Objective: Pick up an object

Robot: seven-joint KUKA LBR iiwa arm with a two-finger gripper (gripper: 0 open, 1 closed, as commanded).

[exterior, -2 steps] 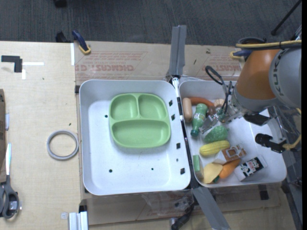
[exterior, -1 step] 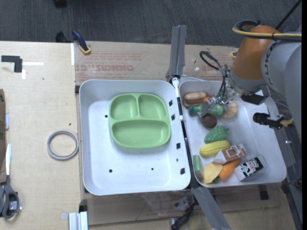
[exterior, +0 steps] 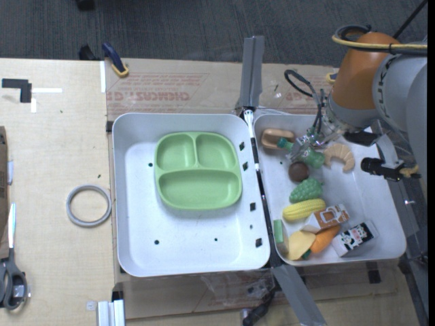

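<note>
Toy foods fill the right bin (exterior: 391,250), while the left bin (exterior: 129,236) carries a green divided plate (exterior: 198,169), lying flat near its far side. Out on the tabletop (exterior: 54,148) to the left sit a grey ring (exterior: 88,204) and, at the near-left edge, scissors (exterior: 12,280). In the right bin, a hot dog (exterior: 276,138) lies at the far end, with a brown ball (exterior: 298,171) nearer, then a green bumpy piece (exterior: 306,189), corn (exterior: 303,210), a carrot (exterior: 322,240) and two small cartons (exterior: 355,236); a croissant (exterior: 340,156) rests toward the right wall. The claw (exterior: 307,143) hangs low over the far part of that bin, between hot dog and croissant, just above a small green item (exterior: 314,159); whether it is spread or pinching cannot be told.
</note>
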